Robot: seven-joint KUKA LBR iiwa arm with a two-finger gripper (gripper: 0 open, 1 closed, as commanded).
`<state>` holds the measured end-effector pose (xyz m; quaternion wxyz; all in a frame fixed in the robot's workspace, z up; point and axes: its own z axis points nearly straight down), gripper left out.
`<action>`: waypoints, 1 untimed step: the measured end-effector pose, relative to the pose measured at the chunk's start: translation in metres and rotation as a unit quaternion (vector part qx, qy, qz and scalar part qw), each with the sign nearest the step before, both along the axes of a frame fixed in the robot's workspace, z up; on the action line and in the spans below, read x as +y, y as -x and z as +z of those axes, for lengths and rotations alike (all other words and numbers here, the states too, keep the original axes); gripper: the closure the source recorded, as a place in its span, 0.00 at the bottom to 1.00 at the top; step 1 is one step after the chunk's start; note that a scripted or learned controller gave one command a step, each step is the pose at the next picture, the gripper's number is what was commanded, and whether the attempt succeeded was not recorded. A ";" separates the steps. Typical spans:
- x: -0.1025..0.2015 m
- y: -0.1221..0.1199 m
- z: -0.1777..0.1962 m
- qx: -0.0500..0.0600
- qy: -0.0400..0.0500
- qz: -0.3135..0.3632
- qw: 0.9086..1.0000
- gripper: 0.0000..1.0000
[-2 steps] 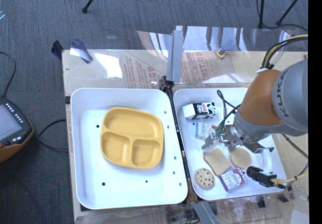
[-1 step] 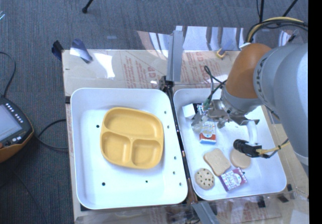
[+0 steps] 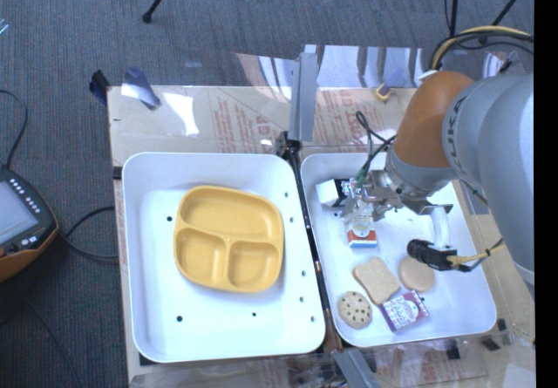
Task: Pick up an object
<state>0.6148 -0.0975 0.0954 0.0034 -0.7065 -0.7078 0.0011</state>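
The gripper (image 3: 359,214) is hanging low in the right bin (image 3: 475,312), touching or just above a small red-and-blue box (image 3: 364,238); I cannot tell its state. Toast (image 3: 376,280), two cookies and a packet (image 3: 404,311) are lying nearby.

2 bins sit side by side on the bench. The left bin (image 3: 139,203) holds a divided plate (image 3: 229,238) near its centre. In the right bin (image 3: 475,299), the gripper (image 3: 359,207) hangs at the upper left, just above a small carton (image 3: 363,238). Lower down lie a toast slice (image 3: 377,280), a round cracker (image 3: 417,275), a cookie (image 3: 354,309) and a snack packet (image 3: 403,311).
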 end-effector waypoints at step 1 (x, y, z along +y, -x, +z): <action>0.059 -0.021 0.096 -0.006 0.001 0.002 1.000 1.00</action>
